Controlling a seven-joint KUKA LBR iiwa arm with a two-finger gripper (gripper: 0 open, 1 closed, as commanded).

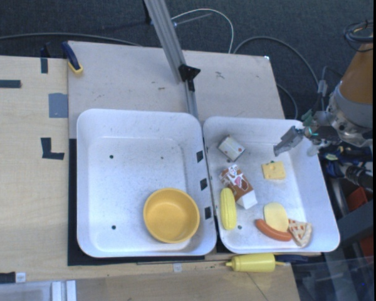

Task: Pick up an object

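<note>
The yellow cheese block (274,171) lies flat in the right bin (318,187), towards that bin's right wall and a little above its middle. It is close to square, so it has hardly a long axis; its edges run roughly in line with the bin walls, with a small nub on its top edge. It sits below and a little left of the gripper (287,142), near but apart — nothing lies between the grey fingers, and whether they stand open or closed cannot be told from this slant.

Left of the cheese lies a red-and-white carton (237,184), tilted with its long axis running from upper left to lower right, and above that a small white box (231,148). A yellow banana (228,208) lies upright along the bin's left wall. Lower down, a pale yellow slice (276,217) touches a red sausage (273,230) and a waffle wedge (299,232).

The left bin (106,137) holds a yellow bowl (171,215) at its lower right. A yellow bottle (254,263) lies on the bench just below the right bin.
</note>
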